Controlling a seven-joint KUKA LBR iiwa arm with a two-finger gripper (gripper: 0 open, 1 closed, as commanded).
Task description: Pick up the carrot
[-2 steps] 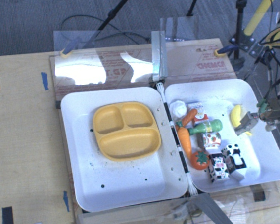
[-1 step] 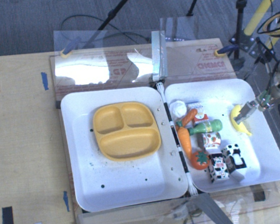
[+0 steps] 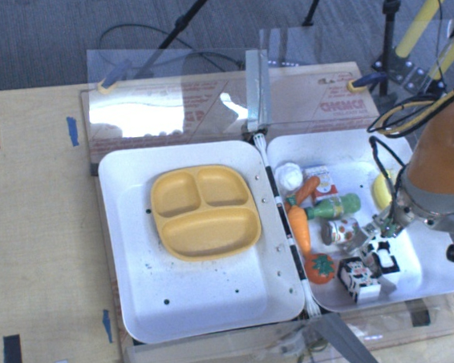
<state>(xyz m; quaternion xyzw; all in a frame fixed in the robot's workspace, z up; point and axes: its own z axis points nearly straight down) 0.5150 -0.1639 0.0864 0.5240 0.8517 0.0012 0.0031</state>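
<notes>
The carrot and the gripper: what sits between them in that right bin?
In the camera view, between the carrot and the gripper lies a small brownish can-like item; a green bottle lies just above that line.

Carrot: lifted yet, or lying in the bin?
Lying in the bin. The carrot rests flat on the right bin's floor by its left wall, beside a tomato; the gripper sits apart, to its right.

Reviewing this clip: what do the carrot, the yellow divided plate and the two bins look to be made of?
Carrot: probably moulded plastic, a toy; even orange, smooth skin with a faint sheen.
Yellow divided plate: likely matte plastic; uniform colour, soft rounded compartment ridges, no glare.
Bins: seemingly thin white plastic, semi-gloss; rounded moulded corners, dark specks on the left floor. Material cannot be confirmed by look alone.
</notes>
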